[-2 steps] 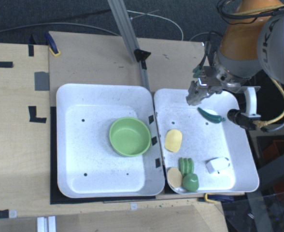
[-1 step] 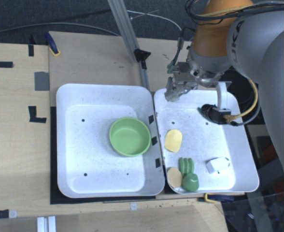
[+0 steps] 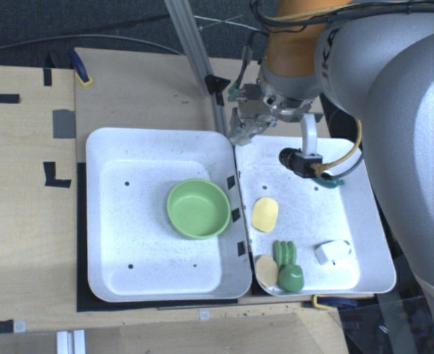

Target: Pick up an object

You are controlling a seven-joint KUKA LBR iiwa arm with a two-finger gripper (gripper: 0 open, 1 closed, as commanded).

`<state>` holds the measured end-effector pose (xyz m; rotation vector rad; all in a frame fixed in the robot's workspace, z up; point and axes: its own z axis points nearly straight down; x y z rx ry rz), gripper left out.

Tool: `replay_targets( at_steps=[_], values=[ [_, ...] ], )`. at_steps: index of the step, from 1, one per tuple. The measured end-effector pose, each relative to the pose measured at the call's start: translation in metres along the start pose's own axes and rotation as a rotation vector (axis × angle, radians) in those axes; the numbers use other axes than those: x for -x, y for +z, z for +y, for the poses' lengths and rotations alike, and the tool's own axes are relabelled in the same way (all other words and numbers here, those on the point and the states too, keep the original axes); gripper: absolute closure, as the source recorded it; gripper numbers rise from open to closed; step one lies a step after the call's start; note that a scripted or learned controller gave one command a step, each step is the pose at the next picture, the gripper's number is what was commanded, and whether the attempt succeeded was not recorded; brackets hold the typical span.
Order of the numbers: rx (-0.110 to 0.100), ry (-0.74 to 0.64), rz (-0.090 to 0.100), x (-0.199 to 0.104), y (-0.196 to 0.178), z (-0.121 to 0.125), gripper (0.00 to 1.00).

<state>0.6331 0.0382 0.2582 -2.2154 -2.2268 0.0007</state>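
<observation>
A green bowl (image 3: 198, 208) sits in the left bin (image 3: 114, 198), toward its right side. The right bin (image 3: 364, 227) holds a pale yellow piece (image 3: 265, 214) near its left wall. At the front of that bin lie a tan oval piece (image 3: 266, 271), a green ridged vegetable-like piece (image 3: 287, 265) and a small white object (image 3: 333, 252). My gripper (image 3: 245, 127) hangs over the back left corner of the right bin, near the wall between the bins. It stands well behind the yellow piece, and I see nothing held in it.
A grey metal pole (image 3: 195, 43) slants up from behind the bins. The arm's big grey body (image 3: 394, 87) covers the right side. Cables and a black connector (image 3: 300, 161) hang over the right bin's back. Black tape marks dot the wooden bench (image 3: 25, 161) at left.
</observation>
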Motion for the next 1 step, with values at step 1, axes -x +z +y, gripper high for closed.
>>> replay_targets(
  at_steps=[1],
  values=[
    [-0.002,0.000,0.000,-0.0478,0.0172,0.0109,1.00]
  ],
)
